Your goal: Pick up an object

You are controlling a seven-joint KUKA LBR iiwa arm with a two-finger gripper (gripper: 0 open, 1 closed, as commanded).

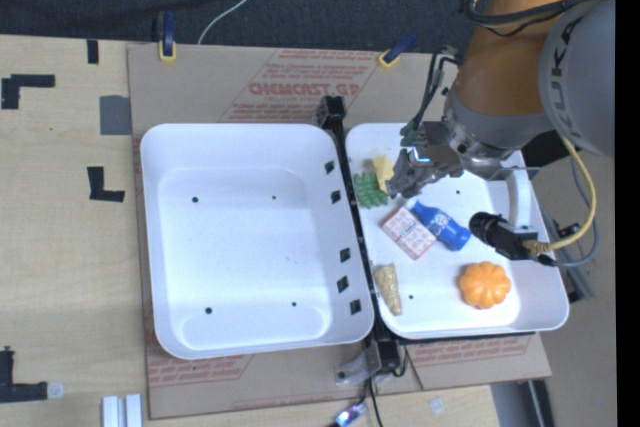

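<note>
Two white bins sit side by side on a sheet of brown cardboard (290, 85). The left bin (240, 235) is big and white, with a few small dark dots on its floor. The right bin (545, 315) has all the toys in it. The grey arm (520, 65) with its orange band comes in from the right and bends down over the back part of the right bin. Its gripper (410, 173) hangs low there, just beside a small green toy (369, 188) and a little yellow piece (381, 165) near the wall between the bins — it is too dark and small to tell if the claw is released, clenched or grasping anything. Close in front of the gripper lies a blue bottle-shaped toy (441, 225), and touching its left side is a flat pink and white packet (407, 231). An orange pumpkin (484, 284) sits near the front right of that bin, well apart from the gripper. A tan corn-like toy (388, 287) lies at the front left, near the dividing wall.
</note>
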